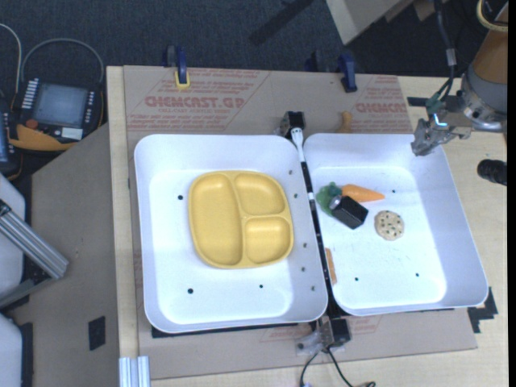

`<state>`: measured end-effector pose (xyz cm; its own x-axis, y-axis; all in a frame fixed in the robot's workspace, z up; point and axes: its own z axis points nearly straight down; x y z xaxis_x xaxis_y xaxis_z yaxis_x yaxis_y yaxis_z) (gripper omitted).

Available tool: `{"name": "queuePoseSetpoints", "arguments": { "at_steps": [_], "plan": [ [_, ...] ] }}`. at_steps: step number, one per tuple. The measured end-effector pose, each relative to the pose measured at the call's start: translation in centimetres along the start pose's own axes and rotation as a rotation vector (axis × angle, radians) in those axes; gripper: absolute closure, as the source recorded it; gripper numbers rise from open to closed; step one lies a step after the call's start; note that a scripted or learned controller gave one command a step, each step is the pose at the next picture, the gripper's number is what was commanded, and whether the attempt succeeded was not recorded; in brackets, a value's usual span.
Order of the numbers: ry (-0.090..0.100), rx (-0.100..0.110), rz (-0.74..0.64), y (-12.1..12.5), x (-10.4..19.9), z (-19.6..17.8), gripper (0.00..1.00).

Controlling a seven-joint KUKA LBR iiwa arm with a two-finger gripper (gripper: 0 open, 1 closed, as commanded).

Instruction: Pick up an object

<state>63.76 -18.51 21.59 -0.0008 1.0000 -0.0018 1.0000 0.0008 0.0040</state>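
Two shallow white bins sit side by side on the table, which is covered with brown cardboard printed in red lettering. The left bin holds a yellow divided plate with three compartments, lying flat near the bin's middle. The right bin holds four small things gathered in its upper left part: an orange carrot lying roughly crosswise, a green leafy piece just left of the carrot's thick end, a small black block touching the green piece from below and lying just under the carrot, and a round cookie with dark chips, a little apart to the right of the block. The gripper is at the upper right corner of the right bin, above its rim, well apart from the cluster of things. Nothing is seen between its fingers; whether they are spread or closed cannot be told at this size. The grey arm with its orange band comes in from the right edge. Two blue clamps sit on the far edge of the cardboard, and a handheld control pendant with a screen lies off the table to the left.
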Motion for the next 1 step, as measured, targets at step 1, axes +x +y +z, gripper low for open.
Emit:
{"name": "queuePoseSetpoints", "arguments": {
  "at_steps": [1],
  "plan": [
    [0.004,0.004,-0.005,-0.65,6.15,-0.80,1.00]
  ]
}}
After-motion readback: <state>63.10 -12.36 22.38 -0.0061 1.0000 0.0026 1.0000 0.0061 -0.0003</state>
